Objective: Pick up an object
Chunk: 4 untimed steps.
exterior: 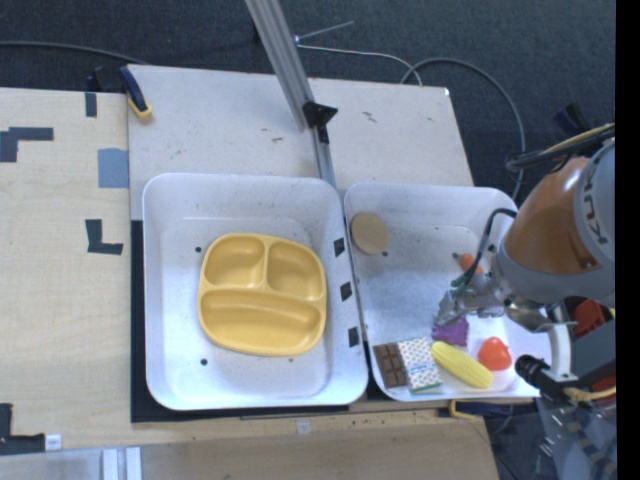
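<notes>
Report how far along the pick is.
Done: the arm has reached into the right bin and the gripper is low over the purple object. In hand: nothing visibly held. Left: grasp and lift. The corn, red item, chocolate bar and brown disc lie untouched; the yellow plate sits in the left bin.

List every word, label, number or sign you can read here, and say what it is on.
No text can be read.
The packet in the right bin has a pale printed face, too blurred to read.
The brown bar beside it shows squares, no letters.
The grey and black patches on the bench are plain shapes, not signs.
</notes>
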Tool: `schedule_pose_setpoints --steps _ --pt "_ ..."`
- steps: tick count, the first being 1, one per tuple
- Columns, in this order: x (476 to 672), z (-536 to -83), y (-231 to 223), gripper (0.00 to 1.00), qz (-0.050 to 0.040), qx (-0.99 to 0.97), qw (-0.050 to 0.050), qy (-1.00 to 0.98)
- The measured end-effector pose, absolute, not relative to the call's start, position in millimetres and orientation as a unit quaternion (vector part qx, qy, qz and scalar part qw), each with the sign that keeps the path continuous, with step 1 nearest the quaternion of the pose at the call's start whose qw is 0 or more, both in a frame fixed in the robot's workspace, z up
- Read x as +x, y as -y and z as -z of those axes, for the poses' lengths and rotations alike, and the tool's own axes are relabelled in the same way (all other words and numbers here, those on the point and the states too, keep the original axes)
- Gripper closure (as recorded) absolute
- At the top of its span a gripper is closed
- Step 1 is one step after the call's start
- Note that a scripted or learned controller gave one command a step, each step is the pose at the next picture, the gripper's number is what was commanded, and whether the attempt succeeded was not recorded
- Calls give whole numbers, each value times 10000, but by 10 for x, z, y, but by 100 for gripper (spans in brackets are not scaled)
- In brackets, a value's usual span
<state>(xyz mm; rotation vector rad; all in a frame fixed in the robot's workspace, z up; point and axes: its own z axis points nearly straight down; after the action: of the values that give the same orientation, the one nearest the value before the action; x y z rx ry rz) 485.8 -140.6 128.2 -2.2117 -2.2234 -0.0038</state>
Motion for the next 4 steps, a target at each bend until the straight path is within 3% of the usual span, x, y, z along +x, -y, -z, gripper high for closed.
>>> schedule_pose_setpoints --steps 4 --pt "4855 -1647 1369 100 12 -7035 74 7107"
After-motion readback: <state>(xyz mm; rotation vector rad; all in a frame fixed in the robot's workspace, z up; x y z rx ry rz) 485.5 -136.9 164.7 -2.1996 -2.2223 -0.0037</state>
